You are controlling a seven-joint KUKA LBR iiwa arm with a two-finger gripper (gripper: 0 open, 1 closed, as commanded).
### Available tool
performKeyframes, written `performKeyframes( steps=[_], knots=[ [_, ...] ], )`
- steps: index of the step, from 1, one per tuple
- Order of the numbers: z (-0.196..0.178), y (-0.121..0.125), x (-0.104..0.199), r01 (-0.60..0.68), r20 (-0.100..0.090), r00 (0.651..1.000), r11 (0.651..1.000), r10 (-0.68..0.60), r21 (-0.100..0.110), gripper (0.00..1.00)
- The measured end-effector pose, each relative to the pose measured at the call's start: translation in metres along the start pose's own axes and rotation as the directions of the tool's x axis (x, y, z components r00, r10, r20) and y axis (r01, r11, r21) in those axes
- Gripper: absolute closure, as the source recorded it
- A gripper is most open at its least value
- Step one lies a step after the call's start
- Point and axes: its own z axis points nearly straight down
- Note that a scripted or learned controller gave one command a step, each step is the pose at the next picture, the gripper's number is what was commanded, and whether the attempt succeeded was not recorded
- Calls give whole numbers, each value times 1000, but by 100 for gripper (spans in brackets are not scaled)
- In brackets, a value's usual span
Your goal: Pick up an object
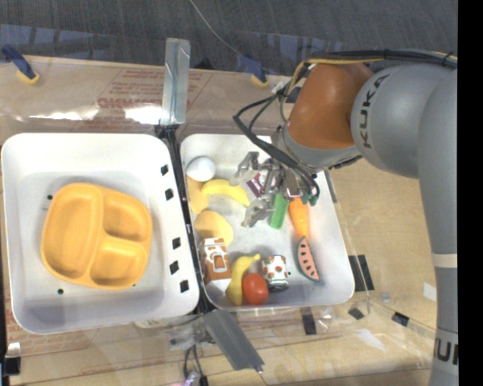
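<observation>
Pincer low in the right bin, over the toy food

Nearest, in the right bin (338,248) – a tomato (255,289), a banana (240,273), a watermelon slice (307,259); beyond them a carrot (299,216), a second banana (223,190) and a white egg (200,168). The pincer (262,190) hangs amid these, fingers spread, nothing between them – beside the carrot. The left bin (16,215) holds a yellow divided plate (95,235).
</observation>
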Motion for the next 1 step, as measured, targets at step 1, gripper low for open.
performKeyframes(
  steps=[1],
  knots=[
    [33, -44, 41, -92, 15, 996, 996, 92, 3, 0]
  ],
)
